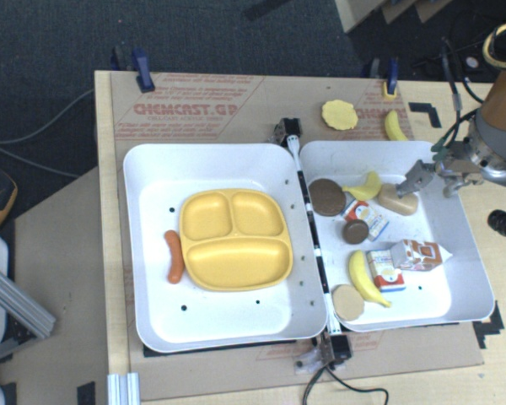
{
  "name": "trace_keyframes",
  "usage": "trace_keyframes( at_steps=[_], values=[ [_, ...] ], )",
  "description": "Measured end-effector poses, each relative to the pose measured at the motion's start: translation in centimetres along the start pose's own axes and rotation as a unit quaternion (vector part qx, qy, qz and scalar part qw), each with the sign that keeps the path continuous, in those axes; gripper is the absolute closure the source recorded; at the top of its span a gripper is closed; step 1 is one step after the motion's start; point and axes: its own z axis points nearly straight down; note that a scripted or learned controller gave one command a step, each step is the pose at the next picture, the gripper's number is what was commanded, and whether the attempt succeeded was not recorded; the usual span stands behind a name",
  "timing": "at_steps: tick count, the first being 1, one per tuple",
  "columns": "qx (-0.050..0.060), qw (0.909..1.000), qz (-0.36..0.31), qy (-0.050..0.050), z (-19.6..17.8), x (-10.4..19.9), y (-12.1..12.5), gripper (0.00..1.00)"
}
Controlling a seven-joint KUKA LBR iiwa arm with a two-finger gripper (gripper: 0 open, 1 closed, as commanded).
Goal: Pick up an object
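Note:
My gripper hangs over the upper right part of the right bin. Its fingers stand apart and hold nothing. The left fingertip is just above a beige wedge-shaped piece. Left of that lie a small yellow piece and a brown disc. Lower in the bin are a brown cylinder, a red-and-white packet, a small carton, a banana and a tan disc.
The left bin holds a yellow divided plate with a sausage beside it. On the bench behind the right bin lie a yellow round piece and a small banana. Cables hang at the far right.

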Motion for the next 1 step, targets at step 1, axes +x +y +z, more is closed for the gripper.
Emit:
trace_keyframes(
  at_steps=[1],
  values=[
    [0.006,1.0,-0.003,0.003,8.83,7.69,-4.85,0.0]
  ],
)
